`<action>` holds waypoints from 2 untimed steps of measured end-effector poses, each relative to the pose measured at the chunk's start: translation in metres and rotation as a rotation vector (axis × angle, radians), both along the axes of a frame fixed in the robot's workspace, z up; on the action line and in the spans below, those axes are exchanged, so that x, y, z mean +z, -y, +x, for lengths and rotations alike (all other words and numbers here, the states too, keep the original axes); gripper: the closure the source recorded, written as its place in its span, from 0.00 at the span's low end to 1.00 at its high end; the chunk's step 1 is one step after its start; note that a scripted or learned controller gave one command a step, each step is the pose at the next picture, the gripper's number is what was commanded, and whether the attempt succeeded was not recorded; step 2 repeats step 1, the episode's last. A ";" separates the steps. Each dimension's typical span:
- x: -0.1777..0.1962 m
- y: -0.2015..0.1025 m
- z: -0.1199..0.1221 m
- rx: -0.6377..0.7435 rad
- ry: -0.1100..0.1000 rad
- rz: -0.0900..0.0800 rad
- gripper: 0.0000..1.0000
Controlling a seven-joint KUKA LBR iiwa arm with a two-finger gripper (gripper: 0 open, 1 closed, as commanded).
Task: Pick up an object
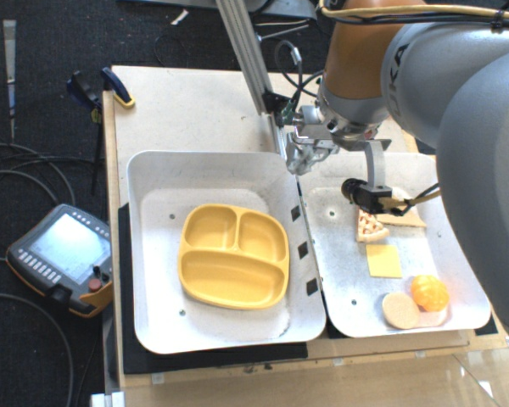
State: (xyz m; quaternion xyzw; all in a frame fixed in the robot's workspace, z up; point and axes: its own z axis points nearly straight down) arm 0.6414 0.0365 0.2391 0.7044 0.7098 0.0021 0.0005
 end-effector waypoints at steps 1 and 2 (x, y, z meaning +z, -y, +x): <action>0.002 -0.046 0.016 -0.001 -0.001 0.000 1.00; 0.002 -0.046 0.016 -0.001 -0.001 0.000 1.00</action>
